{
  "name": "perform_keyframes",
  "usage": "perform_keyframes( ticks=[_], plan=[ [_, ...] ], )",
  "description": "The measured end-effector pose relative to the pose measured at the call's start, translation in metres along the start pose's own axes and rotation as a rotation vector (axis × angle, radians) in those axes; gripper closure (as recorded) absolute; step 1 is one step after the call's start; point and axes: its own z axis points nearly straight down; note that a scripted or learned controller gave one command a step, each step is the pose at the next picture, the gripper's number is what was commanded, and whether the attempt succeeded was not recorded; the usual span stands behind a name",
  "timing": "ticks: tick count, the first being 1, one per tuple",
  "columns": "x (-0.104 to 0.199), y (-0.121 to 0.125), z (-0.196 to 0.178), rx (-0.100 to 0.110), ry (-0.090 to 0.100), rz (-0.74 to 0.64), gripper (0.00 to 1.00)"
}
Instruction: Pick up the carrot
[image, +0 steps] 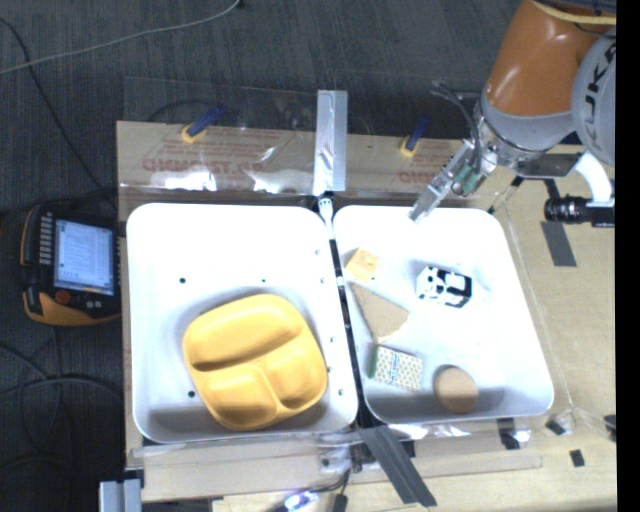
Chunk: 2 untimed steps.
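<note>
Claw (422, 210) hovers at the right bin's (520, 300) far rim — fingers drawn narrow, holding nothing. No obvious carrot; the tan wedge (385, 315) near the divider looks likeliest. Best play: open wide, come down straight, straddle it.

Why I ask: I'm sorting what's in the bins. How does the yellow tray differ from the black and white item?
The yellow tray lies in the left bin; the black and white item lies in the right bin. The tray is far larger. The tray is one plain colour with compartments; the item is patterned. Both rest flat, untouched by the gripper.
</note>
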Motion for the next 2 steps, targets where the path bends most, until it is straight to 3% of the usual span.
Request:
perform_keyframes(
  ticks=[1, 2],
  plan=[
    [0.042, 0.05, 0.11, -0.003, 0.004, -0.256, 1.0],
    [0.006, 0.011, -0.081, -0.004, 0.001, -0.128, 1.0]
  ],
)
